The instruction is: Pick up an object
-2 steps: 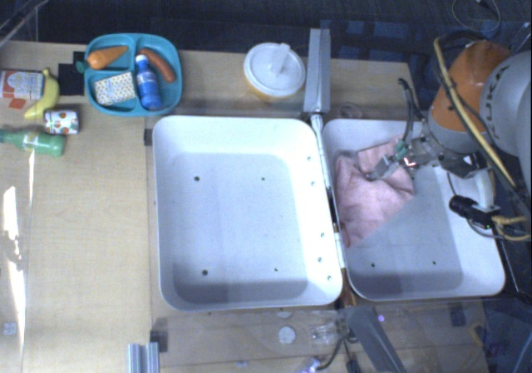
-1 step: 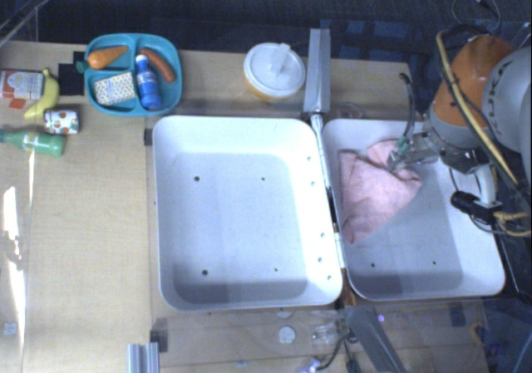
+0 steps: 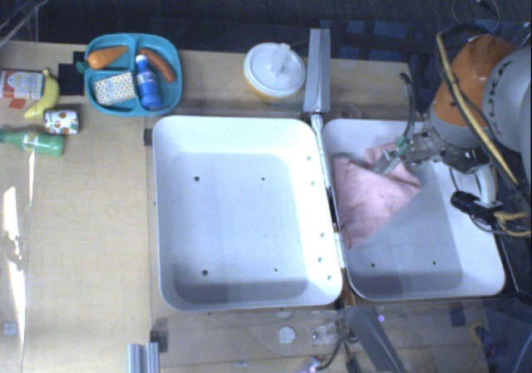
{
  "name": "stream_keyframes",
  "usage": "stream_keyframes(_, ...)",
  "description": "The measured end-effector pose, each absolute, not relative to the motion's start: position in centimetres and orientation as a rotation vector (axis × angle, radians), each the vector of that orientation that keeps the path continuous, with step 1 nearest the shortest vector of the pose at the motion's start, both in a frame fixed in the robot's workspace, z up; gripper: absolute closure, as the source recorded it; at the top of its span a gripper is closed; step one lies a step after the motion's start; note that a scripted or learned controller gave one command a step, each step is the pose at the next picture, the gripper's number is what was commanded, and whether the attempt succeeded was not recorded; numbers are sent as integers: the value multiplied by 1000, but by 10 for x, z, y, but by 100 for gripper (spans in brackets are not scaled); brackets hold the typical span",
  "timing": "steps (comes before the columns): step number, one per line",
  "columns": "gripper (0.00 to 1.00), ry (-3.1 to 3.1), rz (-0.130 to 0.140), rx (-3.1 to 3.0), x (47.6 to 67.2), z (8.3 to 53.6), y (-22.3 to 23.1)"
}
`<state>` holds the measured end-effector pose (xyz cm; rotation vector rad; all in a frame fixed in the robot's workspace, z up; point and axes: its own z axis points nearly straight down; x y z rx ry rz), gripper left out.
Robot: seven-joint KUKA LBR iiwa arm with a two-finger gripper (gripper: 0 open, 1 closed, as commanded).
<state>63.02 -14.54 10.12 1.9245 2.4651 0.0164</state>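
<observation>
The tool sits low in the right bin, at the upper right corner of the pink cloth, and its tips meet the fabric where the cloth bunches upward; whether they are spread or pinching the cloth cannot be told, because the tips are small and merge with the folds. The pink cloth lies crumpled against the right bin's left wall, covering the upper left part of its floor, with one corner trailing down toward the middle. Below and to the right of the cloth the bin floor is bare white up to the rim. The grey arm with its orange band reaches over the bin's upper right rim, with cables draped along that edge. The left bin stands just beside the right bin, their walls touching along a shared seam. Further left on the desk, a blue tray of toy food and a white lidded cup stand well apart from the cloth.
</observation>
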Motion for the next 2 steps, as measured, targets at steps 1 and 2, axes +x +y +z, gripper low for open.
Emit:
stream_keyframes(1, 0, 2533, 9, 1842, 614, 89, -147)
stream_keyframes(2, 0, 2533, 10, 1843, 614, 89, -147)
